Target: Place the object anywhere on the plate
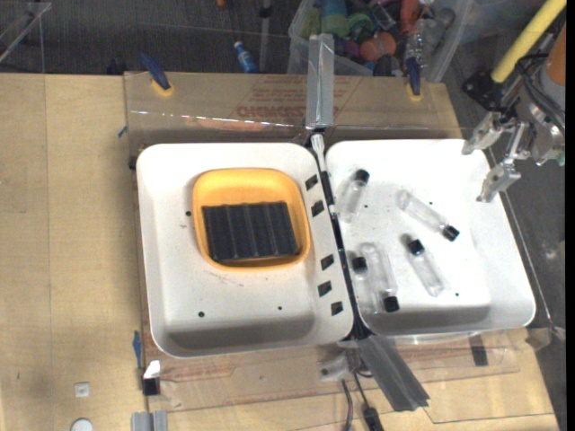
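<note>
Clear tub [377,12] w/ colourful toys behind bins; blue clamps [159,77] on board.

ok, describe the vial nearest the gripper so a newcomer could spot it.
Start at the right white bin, which holds several clear vials with black caps. Go to its upper right, toward the gripper at the bin's edge. The vial there lies slanted, the only one with its black cap pointing to the lower right.

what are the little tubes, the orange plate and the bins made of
The tubes look like clear glass or plastic, since the bin shows through them, with matte black caps. The orange plate looks like smooth, slightly glossy plastic and bears a dark ribbed insert, perhaps rubber. The bins look like moulded white plastic.
</note>
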Controlling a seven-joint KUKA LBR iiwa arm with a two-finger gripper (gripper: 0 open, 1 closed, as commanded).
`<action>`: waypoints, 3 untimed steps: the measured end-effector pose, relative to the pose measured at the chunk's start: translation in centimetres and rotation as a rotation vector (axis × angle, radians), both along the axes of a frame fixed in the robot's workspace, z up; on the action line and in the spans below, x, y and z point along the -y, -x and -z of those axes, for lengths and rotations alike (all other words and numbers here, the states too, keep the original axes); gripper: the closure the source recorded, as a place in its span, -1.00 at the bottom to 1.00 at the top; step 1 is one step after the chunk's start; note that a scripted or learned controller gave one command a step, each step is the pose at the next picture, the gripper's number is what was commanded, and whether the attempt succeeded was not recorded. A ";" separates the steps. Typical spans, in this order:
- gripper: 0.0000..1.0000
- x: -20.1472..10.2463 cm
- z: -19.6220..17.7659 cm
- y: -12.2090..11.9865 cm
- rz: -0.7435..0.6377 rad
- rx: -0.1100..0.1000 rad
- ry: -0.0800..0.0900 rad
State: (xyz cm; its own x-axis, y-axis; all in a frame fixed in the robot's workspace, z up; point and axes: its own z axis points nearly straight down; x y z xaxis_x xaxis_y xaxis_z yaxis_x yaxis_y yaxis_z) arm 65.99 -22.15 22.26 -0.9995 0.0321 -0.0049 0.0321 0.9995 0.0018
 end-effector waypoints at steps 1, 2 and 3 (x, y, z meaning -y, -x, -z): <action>-1.00 0.0 -2.0 -0.6 -0.227 0.007 0.003; -1.00 0.0 -2.1 -0.9 -0.542 0.006 0.005; -1.00 0.0 -0.9 -0.8 -0.936 0.003 0.003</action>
